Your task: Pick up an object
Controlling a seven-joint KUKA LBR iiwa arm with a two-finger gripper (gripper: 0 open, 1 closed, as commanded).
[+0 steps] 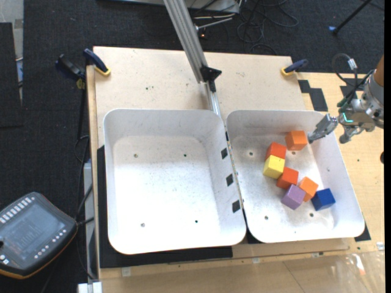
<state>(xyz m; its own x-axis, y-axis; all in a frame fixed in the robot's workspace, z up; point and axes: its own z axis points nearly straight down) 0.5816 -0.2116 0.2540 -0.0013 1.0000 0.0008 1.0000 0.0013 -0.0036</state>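
The gripper (333, 130) hangs over the right bin (342, 182) edge, jaws spread, empty, beside the orange cube (297, 140).

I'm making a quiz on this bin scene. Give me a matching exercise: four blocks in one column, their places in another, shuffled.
Blocks:
1. yellow block
2. blue block
3. purple block
4. orange block beside the gripper

Places:
A. farthest toward the bin's near right corner
B. topmost of the cluster
C. leftmost of the cluster
D. just left of the blue block

Pairs: 1-C, 2-A, 3-D, 4-B
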